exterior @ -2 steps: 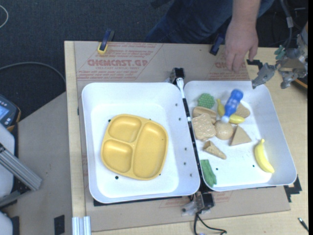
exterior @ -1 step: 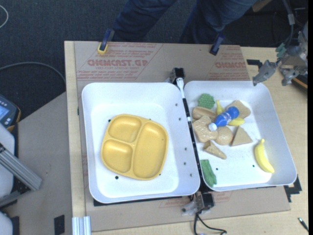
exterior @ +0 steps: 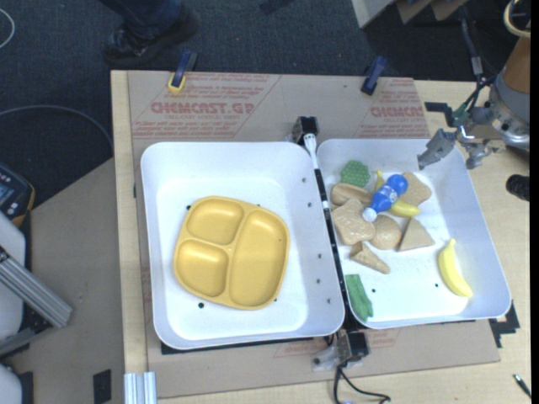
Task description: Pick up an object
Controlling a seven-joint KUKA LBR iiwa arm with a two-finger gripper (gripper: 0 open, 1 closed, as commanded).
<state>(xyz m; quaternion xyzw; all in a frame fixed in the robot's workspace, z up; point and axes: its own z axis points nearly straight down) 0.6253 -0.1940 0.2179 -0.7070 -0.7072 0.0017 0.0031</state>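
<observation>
Glossy white plastic bins (exterior: 160, 251), a smooth yellow plastic tray (exterior: 232, 252) — bench (exterior: 253, 99) looks like matt cardboard, perhaps.

dark blue-grey carpet floor (exterior: 59, 82) w/ a white cable at left. brown board table (exterior: 278, 103) w/ red print, blue clamps (exterior: 374, 75) at far edge. someone's dark shoe (exterior: 139, 40) top left. light even, no hard shadows.

— Where does the camera sit?
— Fixed high above the brown cardboard-covered surface (exterior: 253, 99), looking down at a slant.
— How much does it take in?
— Both shallow white plastic bins (exterior: 160, 225), side by side mid-frame, and dark carpet floor (exterior: 67, 99) beyond the far and left edges. A middle-distance view.
</observation>
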